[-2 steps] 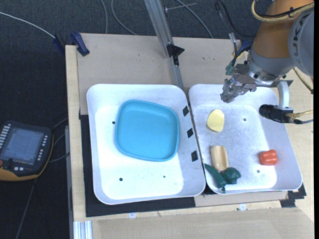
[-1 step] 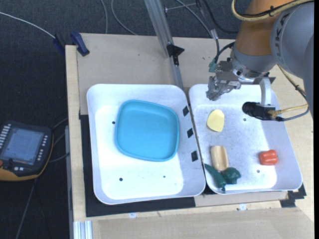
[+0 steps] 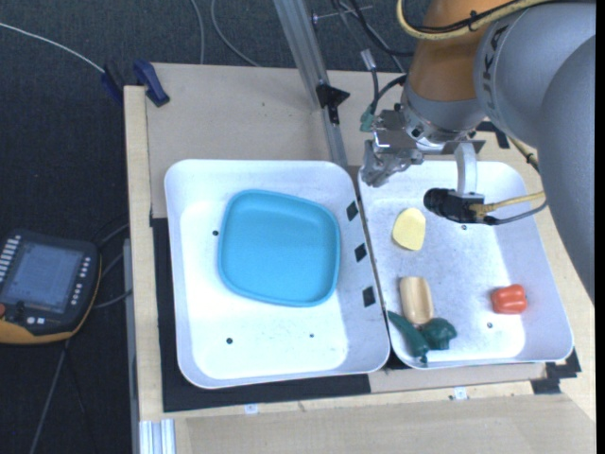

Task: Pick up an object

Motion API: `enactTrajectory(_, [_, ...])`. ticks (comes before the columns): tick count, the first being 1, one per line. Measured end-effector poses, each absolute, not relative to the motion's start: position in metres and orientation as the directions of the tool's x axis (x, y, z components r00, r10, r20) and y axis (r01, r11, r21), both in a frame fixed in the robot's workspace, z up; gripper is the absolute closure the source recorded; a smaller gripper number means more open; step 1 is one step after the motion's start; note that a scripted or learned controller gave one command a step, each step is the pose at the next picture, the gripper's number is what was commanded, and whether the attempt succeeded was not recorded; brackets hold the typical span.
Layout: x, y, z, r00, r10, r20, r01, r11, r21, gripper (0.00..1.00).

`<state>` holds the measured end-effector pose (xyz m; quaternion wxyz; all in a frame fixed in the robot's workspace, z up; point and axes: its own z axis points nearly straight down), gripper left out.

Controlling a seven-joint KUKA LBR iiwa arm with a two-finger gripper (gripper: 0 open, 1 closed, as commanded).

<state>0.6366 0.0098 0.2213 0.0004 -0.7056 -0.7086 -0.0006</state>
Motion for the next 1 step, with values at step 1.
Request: enactTrajectory(1, [0.6381,0.0642,0.2351,-0.005,1.000,0.002,1.000,0.005,0.002,1.00])
